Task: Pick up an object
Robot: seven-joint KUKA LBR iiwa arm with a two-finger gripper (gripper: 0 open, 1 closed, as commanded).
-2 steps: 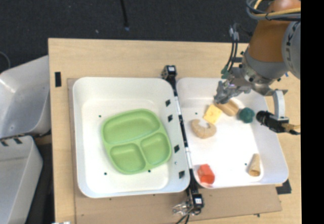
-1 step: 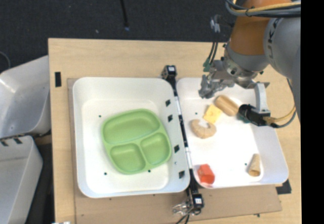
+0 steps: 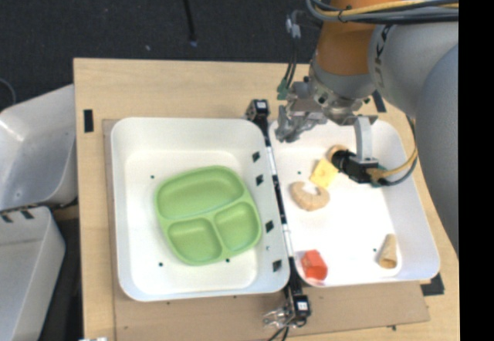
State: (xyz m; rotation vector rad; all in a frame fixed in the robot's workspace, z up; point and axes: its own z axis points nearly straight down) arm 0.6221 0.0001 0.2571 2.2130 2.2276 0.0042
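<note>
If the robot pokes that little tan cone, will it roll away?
Probably. The tan cone lies on its side in the right bin, so a nudge would likely roll it in a curve. It looks small, likely light, and its tapered sides might slip from a pinch.

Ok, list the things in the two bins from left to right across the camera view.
First the green divided plate → red block → tan cone-shaped piece. The beige curved piece and yellow block overlap the red block sideways, so they are left out.
</note>
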